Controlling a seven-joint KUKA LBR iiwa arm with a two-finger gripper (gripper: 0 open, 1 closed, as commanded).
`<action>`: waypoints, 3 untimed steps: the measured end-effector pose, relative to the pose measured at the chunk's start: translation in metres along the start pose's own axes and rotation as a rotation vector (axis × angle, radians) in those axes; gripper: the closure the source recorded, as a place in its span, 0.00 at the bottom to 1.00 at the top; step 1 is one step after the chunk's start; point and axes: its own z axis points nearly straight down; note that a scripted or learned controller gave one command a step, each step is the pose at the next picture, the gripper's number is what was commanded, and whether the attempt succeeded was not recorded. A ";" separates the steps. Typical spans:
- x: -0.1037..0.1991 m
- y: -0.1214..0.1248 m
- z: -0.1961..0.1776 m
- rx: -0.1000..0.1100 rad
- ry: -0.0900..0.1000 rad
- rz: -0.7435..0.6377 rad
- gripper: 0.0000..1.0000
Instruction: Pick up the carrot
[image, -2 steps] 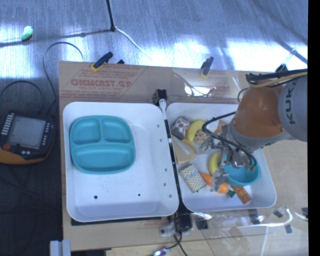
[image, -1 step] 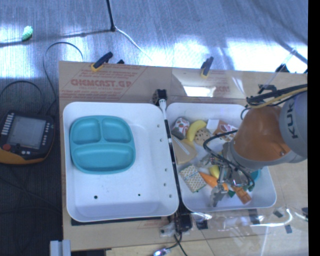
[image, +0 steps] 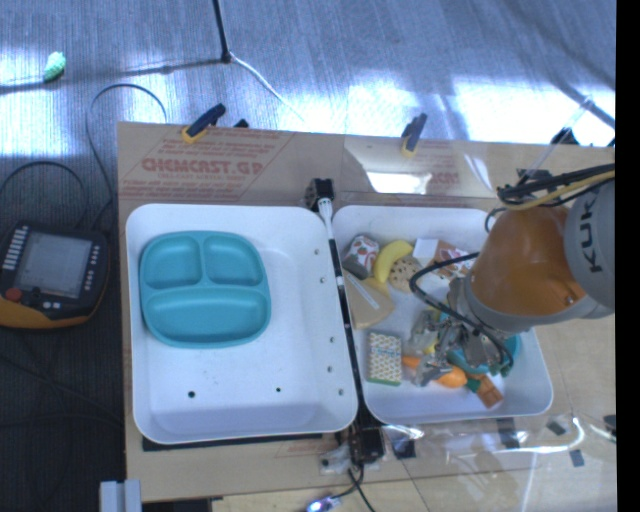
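Observation:
The carrot (image: 457, 379), a small orange piece, lies near the front of the right bin (image: 535, 398), among other toy foods. My gripper (image: 437, 352) reaches down into this bin from the right. It sits just left of and above the carrot, right over the clutter. The arm's orange band (image: 525, 265) covers the bin's right half. I see nothing clearly between the fingers.
A yellow banana (image: 391, 258), a round cookie (image: 404, 272) and a small can (image: 359, 251) lie at the back of the right bin. A checked cracker (image: 385, 357) lies left of the gripper. The left bin (image: 300, 390) holds a teal divided plate (image: 205, 288).

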 end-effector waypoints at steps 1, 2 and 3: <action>-0.036 0.033 -0.101 -0.006 0.011 0.050 1.00; -0.033 0.032 -0.097 -0.007 0.021 0.053 0.00; 0.008 0.007 0.006 -0.007 0.016 -0.074 0.00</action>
